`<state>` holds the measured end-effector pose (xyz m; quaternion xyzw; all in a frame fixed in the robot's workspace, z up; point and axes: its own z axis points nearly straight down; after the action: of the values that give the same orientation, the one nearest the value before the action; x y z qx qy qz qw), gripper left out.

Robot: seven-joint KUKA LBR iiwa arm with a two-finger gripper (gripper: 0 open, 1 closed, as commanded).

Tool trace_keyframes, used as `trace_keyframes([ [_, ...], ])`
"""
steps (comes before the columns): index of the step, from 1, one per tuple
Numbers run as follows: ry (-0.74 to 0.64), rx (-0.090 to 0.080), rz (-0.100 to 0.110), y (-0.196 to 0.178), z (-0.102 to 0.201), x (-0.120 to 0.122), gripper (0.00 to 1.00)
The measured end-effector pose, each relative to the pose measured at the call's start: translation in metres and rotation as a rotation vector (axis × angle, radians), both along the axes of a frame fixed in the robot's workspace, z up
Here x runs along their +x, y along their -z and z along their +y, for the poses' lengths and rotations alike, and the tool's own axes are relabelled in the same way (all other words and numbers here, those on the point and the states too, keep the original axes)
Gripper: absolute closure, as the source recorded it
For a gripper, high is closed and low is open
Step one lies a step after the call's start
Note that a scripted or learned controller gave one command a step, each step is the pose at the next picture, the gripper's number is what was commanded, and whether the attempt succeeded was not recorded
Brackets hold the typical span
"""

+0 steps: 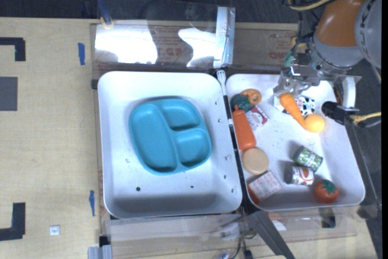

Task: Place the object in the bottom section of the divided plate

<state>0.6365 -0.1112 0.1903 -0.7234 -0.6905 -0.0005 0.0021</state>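
1. White plastic forms two shallow bins side by side: the left bin (115,148) and the right bin (348,148), touching along a shared middle edge.
2. One blue divided plate (170,133) lies in the left bin, roughly centred, with bare white floor all round it and the widest open strip along the near edge. It has three sections: one large on the left and two smaller on the right, one above the other.
3. One gripper (290,83) hangs over the far edge of the right bin, at the end of the grey arm (342,27) with its orange band. Whether its jaws are open or closed cannot be told from this angle, nor whether they hold anything.
4. One carrot (291,106) lies just below the gripper, slanting toward one yellow-orange ball (314,123).
5. Along the right bin's left wall sit one donut (250,96), one orange sausage-shaped piece (244,130), one tan round disc (255,161) and one flat packet (265,185).
6. Toward the near right corner are two small cans, a green can (308,158) and a red-and-white can (301,175), plus one tomato (326,190).
7. Open floor in the right bin lies mainly in the middle, between the sausage-shaped piece and the cans.
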Motion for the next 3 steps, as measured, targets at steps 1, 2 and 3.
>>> trace_keyframes([
  [1,0.175,-0.002,0.003,0.006,0.07,-0.002,1.0],
  [2,0.297,-0.002,-0.003,-0.009,0.144,0.011,1.0],
  [3,0.327,-0.003,0.0,0.007,0.202,0.029,1.0],
])
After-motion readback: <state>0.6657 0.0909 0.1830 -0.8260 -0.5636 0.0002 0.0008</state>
